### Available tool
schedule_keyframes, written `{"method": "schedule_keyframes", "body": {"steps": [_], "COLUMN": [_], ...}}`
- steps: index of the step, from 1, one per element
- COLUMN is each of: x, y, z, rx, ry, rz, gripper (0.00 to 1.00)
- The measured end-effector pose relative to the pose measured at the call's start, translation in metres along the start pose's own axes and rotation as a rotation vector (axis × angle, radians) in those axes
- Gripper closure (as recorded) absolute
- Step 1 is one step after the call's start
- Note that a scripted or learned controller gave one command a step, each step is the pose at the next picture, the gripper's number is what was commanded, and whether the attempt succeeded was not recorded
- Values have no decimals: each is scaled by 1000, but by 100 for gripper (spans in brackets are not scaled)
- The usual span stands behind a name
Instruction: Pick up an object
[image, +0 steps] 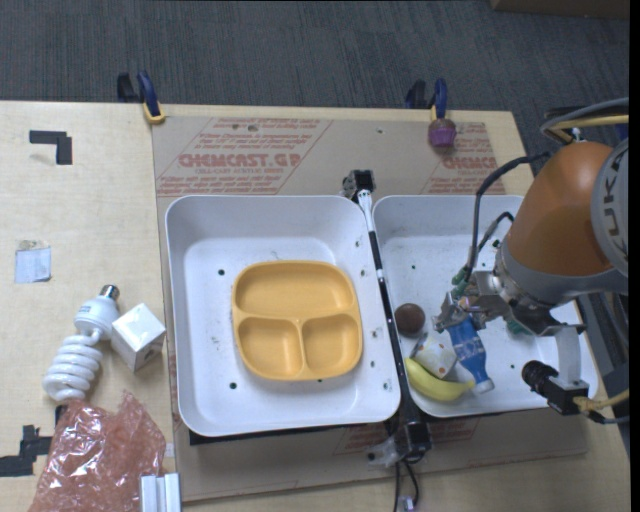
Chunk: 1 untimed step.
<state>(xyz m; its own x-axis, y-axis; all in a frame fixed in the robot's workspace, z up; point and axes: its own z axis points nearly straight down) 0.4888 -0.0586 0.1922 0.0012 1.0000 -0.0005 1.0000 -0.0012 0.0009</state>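
Observation:
The right bin (430, 225) holds several objects. A blue bottle (470, 355) lies slanted near the bin's front, with a yellow banana (437, 385) curved beside its lower end and a small white item (433, 355) just left of it. A dark brown ball (409, 318) sits by the bin's left wall. My gripper (465, 305) hangs from the orange-banded wrist (555, 225) directly over the upper end of the blue bottle, very close to it. The wrist hides how the gripper meets the bottle.
The left bin (200, 240) carries a yellow three-compartment tray (297, 320). Outside the bins, on the left, lie a spiral light bulb (80, 350), a white cube (138, 335) and a pink plastic bag (95, 455). A purple item (442, 132) sits at the board's back edge.

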Motion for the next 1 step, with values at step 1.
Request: {"method": "schedule_keyframes", "body": {"steps": [1], "x": [9], "y": [5], "z": [0], "rx": [1], "ry": [0], "rz": [-1], "gripper": [100]}}
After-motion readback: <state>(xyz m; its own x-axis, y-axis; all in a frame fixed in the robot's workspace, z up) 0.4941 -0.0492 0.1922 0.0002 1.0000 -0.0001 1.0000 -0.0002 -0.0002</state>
